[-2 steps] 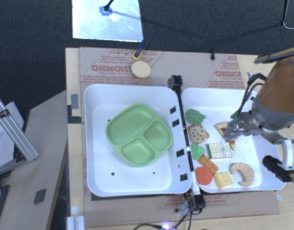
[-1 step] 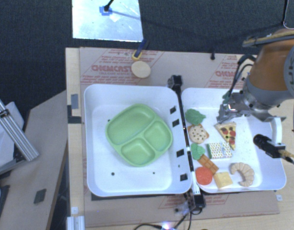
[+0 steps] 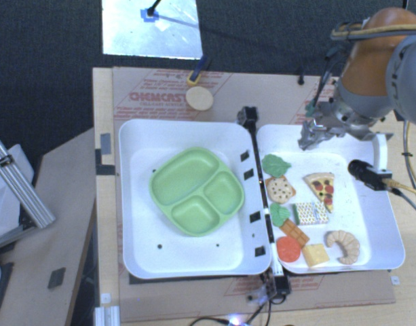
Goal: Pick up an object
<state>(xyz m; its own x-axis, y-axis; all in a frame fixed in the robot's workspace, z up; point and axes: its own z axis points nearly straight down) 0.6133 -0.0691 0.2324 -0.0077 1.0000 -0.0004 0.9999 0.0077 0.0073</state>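
arm (image 3: 384, 53) cut off at right edge; gripper (image 3: 311, 140) fingers blurred, unreadable.

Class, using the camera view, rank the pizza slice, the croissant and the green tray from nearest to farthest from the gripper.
From the gripper, over the right bin's far end:
1. Pizza slice, right bin, just below it.
2. Croissant, right bin's near end.
3. Green tray, left bin.

A green divided tray (image 3: 196, 191) sits mid-frame in the left white bin (image 3: 136, 250); a round wooden disc (image 3: 199, 98) lies on the desk (image 3: 72, 175) above.
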